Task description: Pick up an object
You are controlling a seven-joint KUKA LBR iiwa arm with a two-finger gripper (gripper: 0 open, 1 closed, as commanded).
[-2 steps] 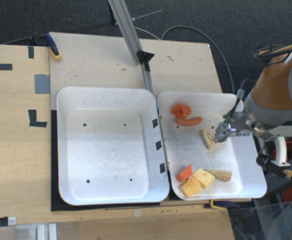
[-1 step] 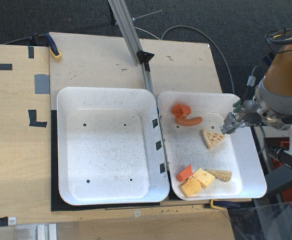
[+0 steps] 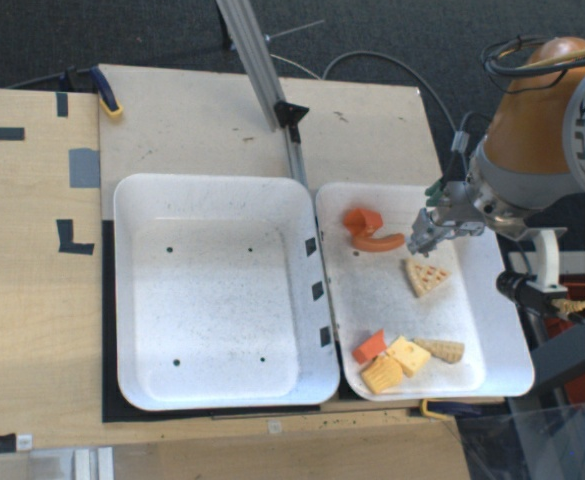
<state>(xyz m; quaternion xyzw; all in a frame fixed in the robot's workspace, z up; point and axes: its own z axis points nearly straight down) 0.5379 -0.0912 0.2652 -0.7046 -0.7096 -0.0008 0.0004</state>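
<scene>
My gripper hangs over the right bin, near its upper right part. Just left of it lie a long orange sausage-like piece and a red-orange block. Directly below the gripper a pale wedge with red dots, like a pizza slice, lies flat. At the bin's front sit a small red piece, a yellow cheese-like block, an orange waffled block and a tan cone-shaped piece. Nothing shows between the fingers.
The left bin stands beside the right one, with black clips along the shared rim. A slanted metal pole rises behind the bins. The grey and orange arm fills the right side above the bin's edge.
</scene>
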